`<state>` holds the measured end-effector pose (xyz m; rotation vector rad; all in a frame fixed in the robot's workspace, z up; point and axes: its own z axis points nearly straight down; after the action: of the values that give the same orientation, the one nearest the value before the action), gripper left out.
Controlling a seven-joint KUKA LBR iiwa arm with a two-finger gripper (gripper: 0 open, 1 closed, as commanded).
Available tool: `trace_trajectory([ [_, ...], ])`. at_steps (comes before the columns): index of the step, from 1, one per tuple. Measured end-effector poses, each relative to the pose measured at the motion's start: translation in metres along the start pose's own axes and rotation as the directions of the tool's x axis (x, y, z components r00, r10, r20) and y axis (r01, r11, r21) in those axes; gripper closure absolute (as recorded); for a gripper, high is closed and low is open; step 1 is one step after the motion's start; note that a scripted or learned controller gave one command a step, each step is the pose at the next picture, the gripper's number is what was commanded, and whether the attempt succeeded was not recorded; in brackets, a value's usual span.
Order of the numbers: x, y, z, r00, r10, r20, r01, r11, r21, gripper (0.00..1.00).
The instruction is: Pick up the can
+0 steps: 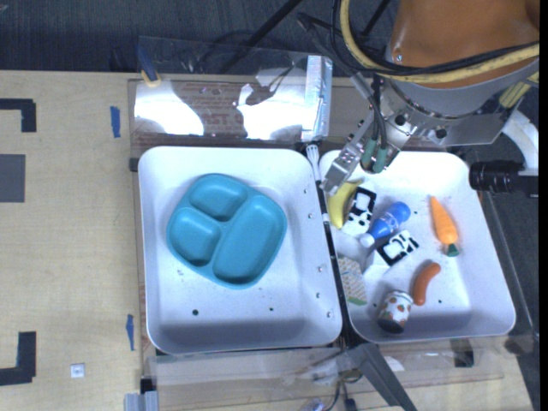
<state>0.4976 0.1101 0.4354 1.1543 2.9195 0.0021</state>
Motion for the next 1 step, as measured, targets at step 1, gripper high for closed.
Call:
trace_trajectory([
  [1, -0.012, -0.0289, -0.0001, 0.998, 0.056, -0.002, -0.056, 0.998, 0.003, 1.0],
])
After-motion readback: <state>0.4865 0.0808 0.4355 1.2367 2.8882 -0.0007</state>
